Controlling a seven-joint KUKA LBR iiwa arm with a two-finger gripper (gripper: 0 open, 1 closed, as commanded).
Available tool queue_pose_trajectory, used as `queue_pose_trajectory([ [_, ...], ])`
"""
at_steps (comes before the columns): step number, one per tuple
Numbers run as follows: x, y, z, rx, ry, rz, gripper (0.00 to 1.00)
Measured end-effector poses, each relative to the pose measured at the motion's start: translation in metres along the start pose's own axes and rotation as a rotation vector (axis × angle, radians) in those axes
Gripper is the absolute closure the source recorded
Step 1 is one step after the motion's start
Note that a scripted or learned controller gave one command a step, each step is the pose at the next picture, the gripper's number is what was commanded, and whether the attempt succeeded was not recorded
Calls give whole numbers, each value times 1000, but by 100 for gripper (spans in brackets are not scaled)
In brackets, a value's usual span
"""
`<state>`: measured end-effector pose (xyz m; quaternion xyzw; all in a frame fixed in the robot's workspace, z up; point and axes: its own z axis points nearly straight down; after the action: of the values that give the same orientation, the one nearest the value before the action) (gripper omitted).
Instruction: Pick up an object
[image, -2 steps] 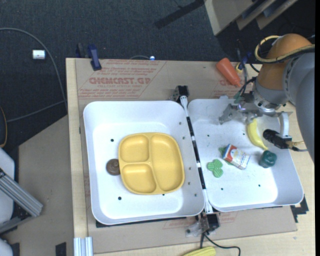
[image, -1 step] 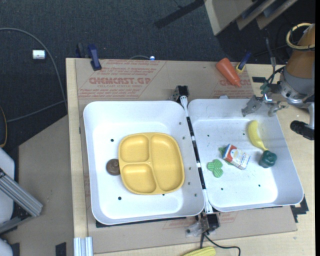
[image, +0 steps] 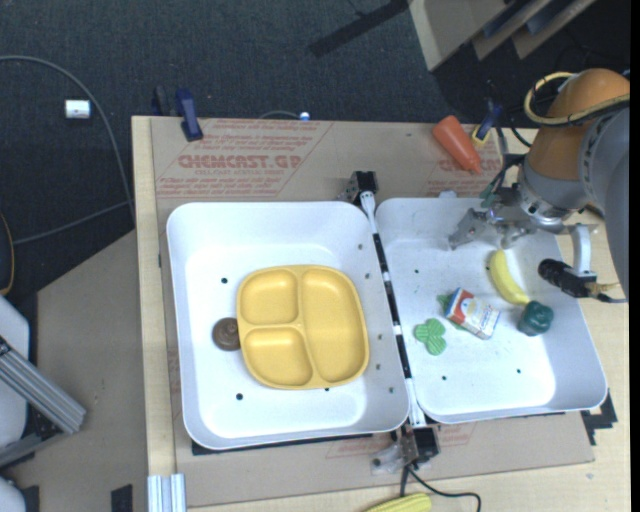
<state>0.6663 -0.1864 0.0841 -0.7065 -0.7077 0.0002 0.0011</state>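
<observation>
Banana (image: 508, 277) lies untouched at the right bin's (image: 570, 385) two o'clock; jaws of the gripper (image: 487, 226) hover spread and empty at twelve. Nothing lifted yet; the grasp remains.

Grey arm with an orange band

The arm (image: 585, 150) is a rounded grey casing topped by a glossy orange band, with a thin yellowish cable looping beside the band. Below it sits a silver collar and a hand (image: 487, 225) of pale grey metal parts, plus a black cylindrical fitting lower down.
</observation>
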Motion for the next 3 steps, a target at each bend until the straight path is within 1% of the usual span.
queue_pose_trajectory([
  [1,-38,1,-51,-6,-4,1,0],
  [2,-6,-14,-25,-1,0,1,0],
  [3,15,-23,0,0,0,1,0],
])
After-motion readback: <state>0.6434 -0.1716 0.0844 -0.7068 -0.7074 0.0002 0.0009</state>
